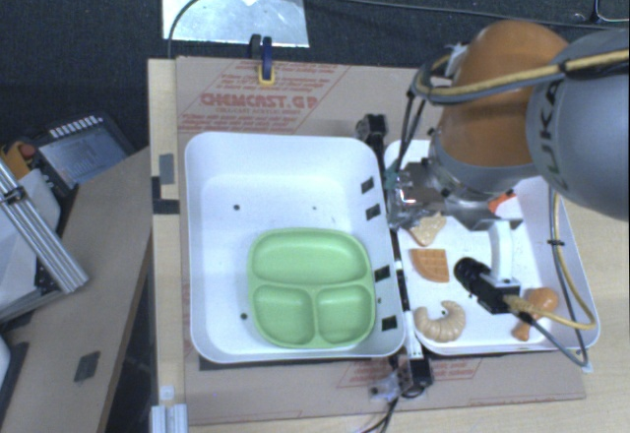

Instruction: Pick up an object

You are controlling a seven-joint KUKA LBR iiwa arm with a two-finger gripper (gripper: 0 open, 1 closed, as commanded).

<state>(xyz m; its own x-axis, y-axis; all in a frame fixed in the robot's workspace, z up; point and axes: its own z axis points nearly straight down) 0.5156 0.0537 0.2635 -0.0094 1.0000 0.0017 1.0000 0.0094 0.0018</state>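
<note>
Grey and orange, the arm's two-finger gripper (421, 197) is hanging low over the right white plastic bin (569, 264), apparently searching for a pick; its opening I cannot tell. Just beneath it a pale tan wedge-shaped piece (427, 228) is lying, with an orange wedge-shaped piece (431, 265) a little beyond.

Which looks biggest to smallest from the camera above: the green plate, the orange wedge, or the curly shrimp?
1. Green divided plate, by far the largest.
2. Curly shrimp and orange wedge look about alike, too close to rank.

Green tray (310, 286) in left bin (285, 157); arm (512, 96) over right bin (574, 259).
</note>
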